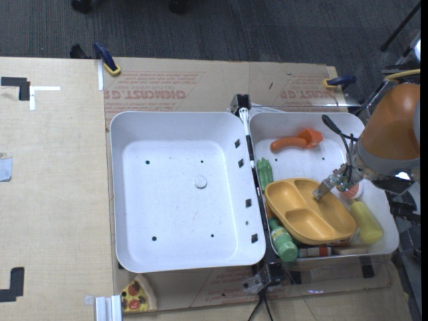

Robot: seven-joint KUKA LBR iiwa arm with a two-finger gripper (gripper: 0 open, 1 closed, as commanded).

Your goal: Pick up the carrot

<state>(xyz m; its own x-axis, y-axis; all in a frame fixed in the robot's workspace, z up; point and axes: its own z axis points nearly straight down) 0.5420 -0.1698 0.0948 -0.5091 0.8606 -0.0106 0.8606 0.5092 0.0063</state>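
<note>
The carrot (297, 141) is an orange toy lying along the far side of the right bin (294, 117), its thick end pointing right. My gripper (326, 186) hangs lower right of it, over the upper right rim of a yellow divided plate (309, 210). A gap of bare bin floor separates the gripper from the carrot. Nothing shows in the gripper's grasp. The grey arm with its orange band (396, 122) comes in from the right, over the bin's right side.
A green bottle (266, 173) and a second green item (284, 243) lie along the right bin's left wall. A yellow object (366, 222) rests at the right, with a small red and white item (350, 190) by the gripper. The left bin (177, 117) stands beside it.
</note>
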